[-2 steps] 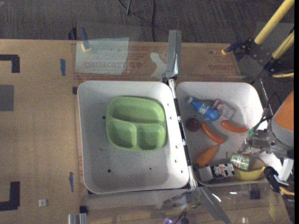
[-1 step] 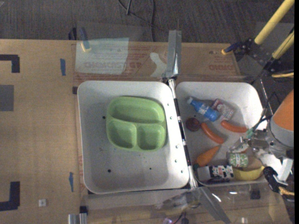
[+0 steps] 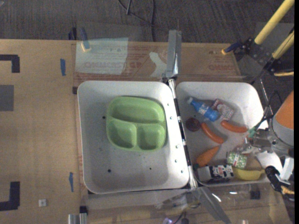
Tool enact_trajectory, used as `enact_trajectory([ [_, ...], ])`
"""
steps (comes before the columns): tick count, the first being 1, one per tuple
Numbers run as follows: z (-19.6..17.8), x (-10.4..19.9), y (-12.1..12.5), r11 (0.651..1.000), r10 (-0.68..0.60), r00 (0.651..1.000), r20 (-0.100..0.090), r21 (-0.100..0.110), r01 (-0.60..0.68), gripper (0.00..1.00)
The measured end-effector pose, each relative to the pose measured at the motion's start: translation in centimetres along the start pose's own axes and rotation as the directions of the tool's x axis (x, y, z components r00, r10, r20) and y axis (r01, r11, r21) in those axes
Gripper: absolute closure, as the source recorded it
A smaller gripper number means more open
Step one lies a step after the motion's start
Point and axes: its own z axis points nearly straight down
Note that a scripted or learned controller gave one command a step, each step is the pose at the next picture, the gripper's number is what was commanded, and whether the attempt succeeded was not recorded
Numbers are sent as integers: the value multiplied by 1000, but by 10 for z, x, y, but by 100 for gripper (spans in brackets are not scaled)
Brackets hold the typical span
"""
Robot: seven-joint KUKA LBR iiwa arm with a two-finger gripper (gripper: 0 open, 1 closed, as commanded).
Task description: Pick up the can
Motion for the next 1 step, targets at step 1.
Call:
enact_trajectory([
  [1, 16, 11, -3, 996, 93, 996, 10, -14, -93, 100],
])
